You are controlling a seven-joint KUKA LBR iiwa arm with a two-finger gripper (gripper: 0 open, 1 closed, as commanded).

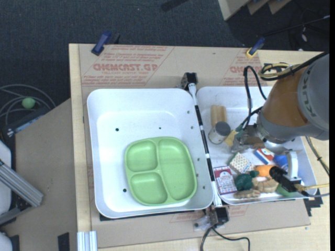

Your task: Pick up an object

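At the right of the frame the arm reaches down into the right bin, its gripper low among the clutter near the bin's middle; whether it has hold of anything cannot be told from here. Candidates lie close: a wooden cylinder and grey cup up-left, a patterned card, a dark green toy and orange piece below. The left bin holds 1 green divided plate. The risk looks like crowding: tightly packed objects could be shoved aside, or 2 caught together and slip
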